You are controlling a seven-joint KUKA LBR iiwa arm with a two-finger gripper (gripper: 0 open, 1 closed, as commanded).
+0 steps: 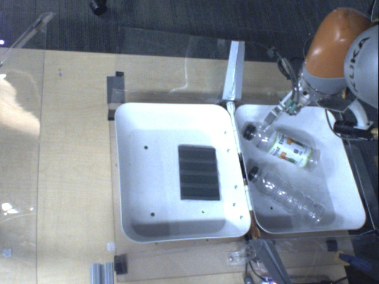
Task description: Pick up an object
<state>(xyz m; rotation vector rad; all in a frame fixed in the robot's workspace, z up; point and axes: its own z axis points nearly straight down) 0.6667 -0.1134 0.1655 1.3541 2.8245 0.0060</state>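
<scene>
Gripper (273, 116) hovers over right bin's (349, 176) far edge, just above labelled bottle's (284, 148) cap end; grip state unclear, nothing visibly held. Bottle lies mid-bin: likely light, slick, rolls easily, so pinch across its labelled body. Clear bottle (287, 195) lies nearer front edge.

A single fixed camera looked down at a slant on the table (59, 158) from above, both white bins (127, 158) in frame, the arm (337, 46) entering from the right.

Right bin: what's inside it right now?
Inside the right bin lie a labelled clear bottle and a plain clear bottle. The gripper hangs over its far edge; the arm covers the far right corner.
</scene>
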